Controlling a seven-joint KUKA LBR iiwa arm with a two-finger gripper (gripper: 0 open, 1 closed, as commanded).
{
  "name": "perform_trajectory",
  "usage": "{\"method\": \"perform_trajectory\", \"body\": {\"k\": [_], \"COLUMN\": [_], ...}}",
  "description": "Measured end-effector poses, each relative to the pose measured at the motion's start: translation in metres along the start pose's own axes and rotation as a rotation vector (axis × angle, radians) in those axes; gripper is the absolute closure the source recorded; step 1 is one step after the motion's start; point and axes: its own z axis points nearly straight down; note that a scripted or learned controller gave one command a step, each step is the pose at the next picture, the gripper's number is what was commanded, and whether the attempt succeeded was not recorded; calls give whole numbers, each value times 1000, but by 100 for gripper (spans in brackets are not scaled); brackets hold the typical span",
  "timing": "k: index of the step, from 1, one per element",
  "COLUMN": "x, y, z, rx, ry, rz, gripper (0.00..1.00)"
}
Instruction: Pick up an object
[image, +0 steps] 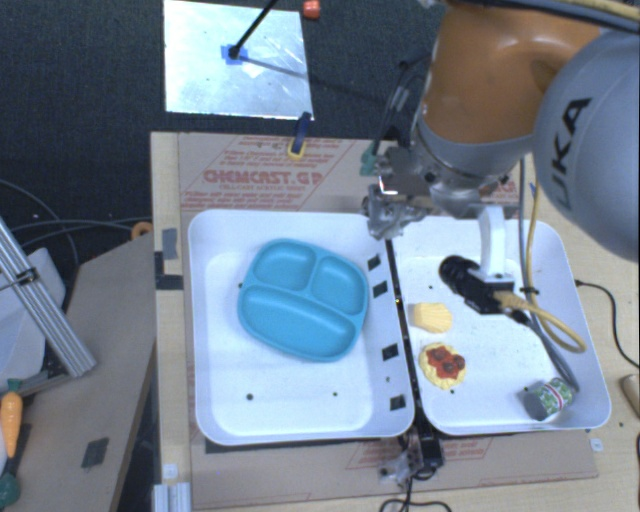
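Observation:
My gripper (384, 222) hangs over the far end of the divider between the two white bins, with nothing seen in it. In the right bin (490, 405) lie a pale yellow chunk (432, 318), a small round pizza-like toy (443, 365) with red spots, and a grey-green can (547, 398) on its side in the near right corner. All three sit nearer the camera than the gripper and apart from it. The left bin (215, 400) holds a blue divided plate (300, 300).
Both bins rest on a cardboard sheet (260, 175). A shiny metal sheet (240, 60) lies behind them. At the left stand an aluminium rail (40, 300) and a side table (100, 380). The arm's orange and grey body (520, 80) looms over the right bin's far side.

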Motion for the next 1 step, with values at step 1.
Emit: {"method": "perform_trajectory", "body": {"k": [1], "x": [2], "y": [1], "z": [-1], "rx": [9], "ry": [-5], "rz": [-8], "gripper": [100]}}
